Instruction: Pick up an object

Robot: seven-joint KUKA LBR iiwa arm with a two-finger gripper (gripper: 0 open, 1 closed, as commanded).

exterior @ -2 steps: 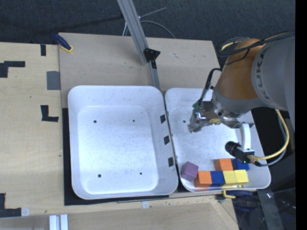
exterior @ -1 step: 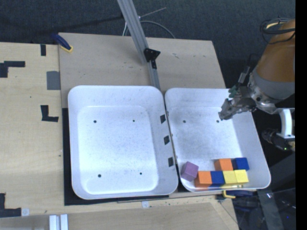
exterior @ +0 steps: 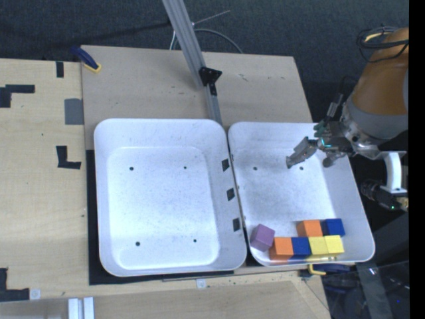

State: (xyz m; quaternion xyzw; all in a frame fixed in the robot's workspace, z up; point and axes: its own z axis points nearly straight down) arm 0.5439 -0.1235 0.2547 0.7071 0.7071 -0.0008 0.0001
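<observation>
A: Hand [exterior: 312, 150] status?
B: Over right bin [exterior: 279, 191], fingers look apart w/ nothing between, tho small in view.
A: Blocks?
B: Cluster [exterior: 312, 238] well below hand, purple block [exterior: 263, 236] at cluster's left.

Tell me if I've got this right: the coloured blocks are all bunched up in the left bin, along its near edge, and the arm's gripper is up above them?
Not quite: the camera view shows the coloured blocks bunched along the near edge of the right bin, not the left. The gripper is indeed above them, over that bin's far part.
</observation>
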